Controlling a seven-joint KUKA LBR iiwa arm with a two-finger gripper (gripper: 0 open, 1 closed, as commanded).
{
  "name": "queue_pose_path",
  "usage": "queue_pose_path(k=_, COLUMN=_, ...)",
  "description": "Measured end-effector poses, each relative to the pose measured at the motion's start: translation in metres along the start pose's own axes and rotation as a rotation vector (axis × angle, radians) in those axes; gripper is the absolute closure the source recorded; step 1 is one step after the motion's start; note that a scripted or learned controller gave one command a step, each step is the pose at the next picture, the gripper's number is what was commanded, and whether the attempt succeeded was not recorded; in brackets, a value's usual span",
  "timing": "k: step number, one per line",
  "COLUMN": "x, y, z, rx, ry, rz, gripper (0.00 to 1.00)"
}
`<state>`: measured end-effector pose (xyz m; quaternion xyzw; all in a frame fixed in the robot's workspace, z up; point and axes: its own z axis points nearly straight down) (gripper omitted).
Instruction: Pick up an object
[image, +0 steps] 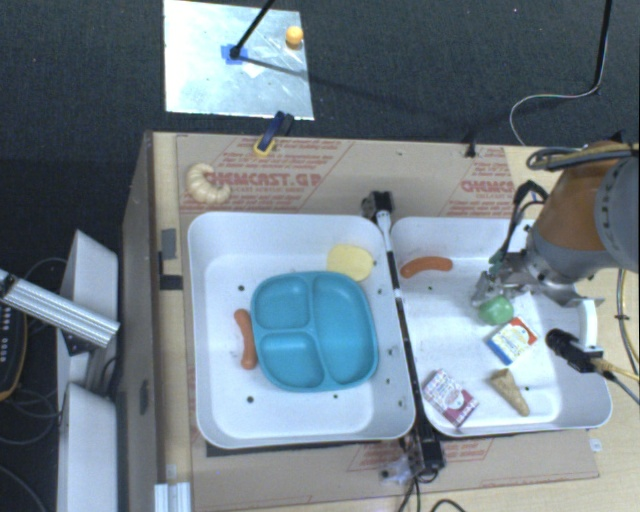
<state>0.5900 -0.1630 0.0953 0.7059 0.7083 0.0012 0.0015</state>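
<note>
My gripper (490, 292) is low in the right bin (450, 320), at its upper middle, right over a green round object (498, 311) and touching or nearly touching its top. The gripper's metal end hides part of that object. Just below and to the right lies a small blue and white carton (512, 341). Nearer the front are a tan wedge (510, 390) and a red and white packet (449, 397). An orange sausage (427, 266) rests at the bin's back left.
The left bin (225, 270) holds a blue divided plate (313, 330), a yellow lump (350, 262) behind it and a second sausage (245, 339) at its left. A black divider (395, 290) runs between the bins. The arm (575, 225) hangs over the right bin's back right corner.
</note>
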Motion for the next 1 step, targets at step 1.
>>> queue_pose_path(k=1, x=0.0622, y=0.0108, z=-0.0871, rx=0.0, ry=0.001, rz=-0.001, gripper=1.0)
